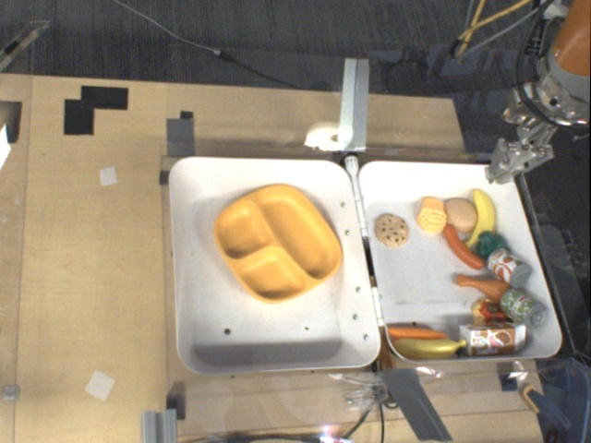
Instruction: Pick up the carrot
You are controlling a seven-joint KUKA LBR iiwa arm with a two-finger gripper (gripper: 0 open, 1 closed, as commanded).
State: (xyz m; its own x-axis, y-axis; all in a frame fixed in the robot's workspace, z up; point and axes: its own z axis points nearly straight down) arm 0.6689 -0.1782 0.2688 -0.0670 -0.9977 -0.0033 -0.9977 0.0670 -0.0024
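Note:
The carrot [417, 333] is a slim orange piece lying flat along the front wall of the right bin [416, 275], just behind a yellow banana [434, 347]. My gripper [515, 160] hangs over the far right corner of that bin, well away from the carrot and above the bin's rim. Nothing shows in it.
The right bin also holds a cookie [391, 230], a yellow waffle-like piece [431, 215], a bun [461, 214], a second banana [484, 212], a red sausage [462, 247], a drumstick [482, 284] and small cans [499, 338]. A yellow divided plate [275, 241] sits in the left bin [199, 330].

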